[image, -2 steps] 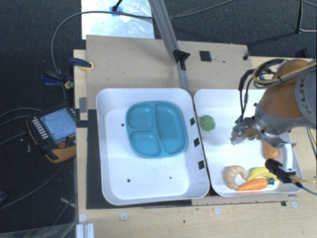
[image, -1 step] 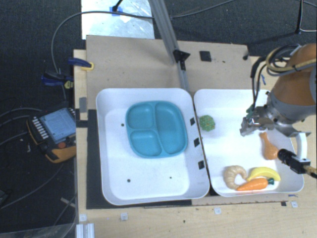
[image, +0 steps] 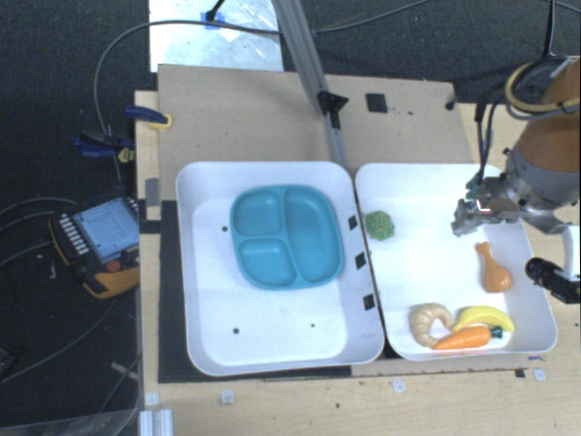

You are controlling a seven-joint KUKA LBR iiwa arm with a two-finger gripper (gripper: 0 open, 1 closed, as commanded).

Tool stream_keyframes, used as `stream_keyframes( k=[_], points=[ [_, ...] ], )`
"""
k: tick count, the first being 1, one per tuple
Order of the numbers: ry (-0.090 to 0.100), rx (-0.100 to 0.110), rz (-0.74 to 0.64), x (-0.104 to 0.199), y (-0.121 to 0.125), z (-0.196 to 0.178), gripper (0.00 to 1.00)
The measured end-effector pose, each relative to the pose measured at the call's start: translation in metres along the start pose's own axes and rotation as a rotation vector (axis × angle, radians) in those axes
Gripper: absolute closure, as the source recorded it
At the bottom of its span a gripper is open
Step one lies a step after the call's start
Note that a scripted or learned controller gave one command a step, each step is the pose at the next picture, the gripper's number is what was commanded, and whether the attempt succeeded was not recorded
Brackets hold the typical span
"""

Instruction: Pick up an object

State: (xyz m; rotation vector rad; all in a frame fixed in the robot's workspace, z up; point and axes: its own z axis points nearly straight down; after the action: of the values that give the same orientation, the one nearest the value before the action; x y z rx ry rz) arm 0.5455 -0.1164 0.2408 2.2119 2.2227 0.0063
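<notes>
In the right bin [image: 399, 184], the drumstick [image: 494, 269] lies just below the gripper [image: 476, 211], and this is probably the nearest target. To take it well, the gripper should come down centred over its thick end. The arm [image: 545, 143] reaches in from the right, wrist bent down. Whether the fingers are apart, I cannot tell.
</notes>
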Motion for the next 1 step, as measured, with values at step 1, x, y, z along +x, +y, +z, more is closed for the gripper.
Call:
stream_keyframes(
  k=[1],
  points=[
    [0.004,0.004,-0.007,0.0635,0.0068,-0.0022,1.0]
  ],
)
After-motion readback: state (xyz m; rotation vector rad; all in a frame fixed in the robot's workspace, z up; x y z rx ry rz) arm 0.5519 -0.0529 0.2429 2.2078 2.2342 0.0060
